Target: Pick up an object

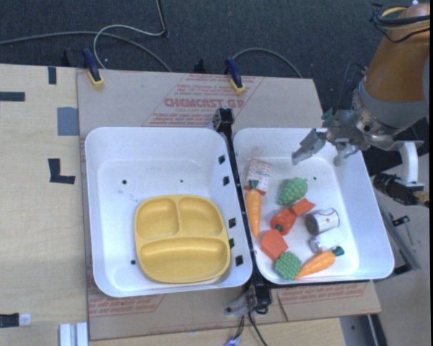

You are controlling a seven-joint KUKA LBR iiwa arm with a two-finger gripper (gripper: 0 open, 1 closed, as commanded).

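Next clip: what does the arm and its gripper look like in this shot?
The arm is bulky and rounded, with a wide orange band over a grey section and dark cables looping at its top. Below sits a metallic wrist with small green fittings. The gripper is grey, with two slim fingers spread apart.

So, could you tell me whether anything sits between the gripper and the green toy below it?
Nothing visible does. The gripper hangs open over the right bin, and bare white floor separates it from the green toy.

A light wooden bench [29, 215] with dark tape marks carries a cardboard sheet [195, 103] held by blue clamps [93, 65]. Behind lies dark grey carpet [224, 13], crossed by thin cables [130, 29].
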